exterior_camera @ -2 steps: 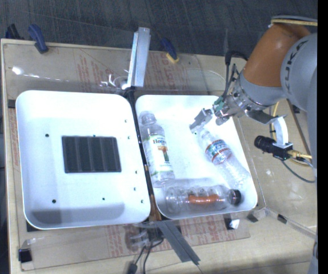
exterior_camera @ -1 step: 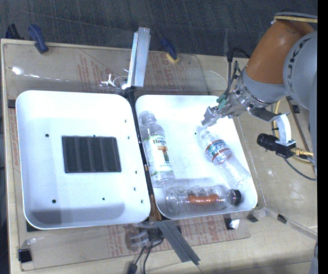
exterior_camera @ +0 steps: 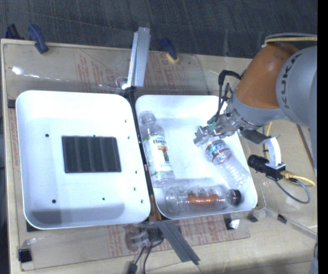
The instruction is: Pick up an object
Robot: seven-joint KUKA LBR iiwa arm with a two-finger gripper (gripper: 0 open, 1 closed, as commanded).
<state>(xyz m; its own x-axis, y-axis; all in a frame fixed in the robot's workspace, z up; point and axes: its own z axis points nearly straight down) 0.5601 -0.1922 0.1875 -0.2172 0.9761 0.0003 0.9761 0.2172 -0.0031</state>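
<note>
Position: one fixed camera above the bench (exterior_camera: pixel 95 61)
Facing: downward at a slant
Range: far enough to take in both bins, left (exterior_camera: pixel 32 113) and right (exterior_camera: pixel 181 104), whole
Arm (exterior_camera: pixel 278 84): enters from the frame's right

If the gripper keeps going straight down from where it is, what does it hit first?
Most likely the small water bottle in the right bin; the gripper sits by its cap end, though depth is unclear.

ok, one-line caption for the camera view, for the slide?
Arm's hand over the right bin, at the top of one of three clear bottles; left bin beside it.
</note>
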